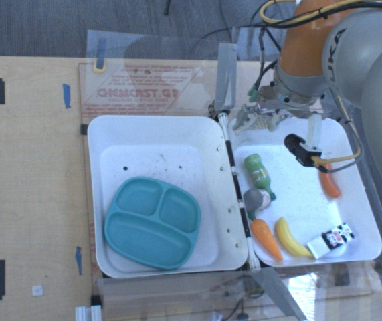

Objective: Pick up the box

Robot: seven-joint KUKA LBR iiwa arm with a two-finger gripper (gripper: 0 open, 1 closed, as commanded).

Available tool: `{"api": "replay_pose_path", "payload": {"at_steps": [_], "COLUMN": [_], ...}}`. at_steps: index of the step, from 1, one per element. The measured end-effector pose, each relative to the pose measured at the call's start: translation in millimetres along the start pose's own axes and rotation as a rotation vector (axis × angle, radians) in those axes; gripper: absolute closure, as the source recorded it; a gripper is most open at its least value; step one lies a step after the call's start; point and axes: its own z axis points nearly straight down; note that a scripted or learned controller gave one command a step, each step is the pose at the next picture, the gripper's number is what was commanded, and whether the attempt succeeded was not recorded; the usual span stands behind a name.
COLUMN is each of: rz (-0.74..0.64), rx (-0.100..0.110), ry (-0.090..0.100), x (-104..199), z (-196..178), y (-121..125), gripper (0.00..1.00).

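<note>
White cow-patterned carton box (332, 239) sits right of the yellow banana (291, 238); we can't tell our two-finger gripper's (265, 116) grip.

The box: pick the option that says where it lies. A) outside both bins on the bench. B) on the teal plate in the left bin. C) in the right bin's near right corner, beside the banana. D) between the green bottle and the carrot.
C: the box, white with black patches, lies in the right bin's near right corner, just right of the banana.
</note>
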Motion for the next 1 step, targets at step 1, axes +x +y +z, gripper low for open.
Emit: {"api": "replay_pose_path", "payload": {"at_steps": [1], "rz": [0.015], "rx": [0.003], "ry": [0.001], "x": [16.9], "z": [-29.0], "y": [-25.9], "gripper": [1.00]}}
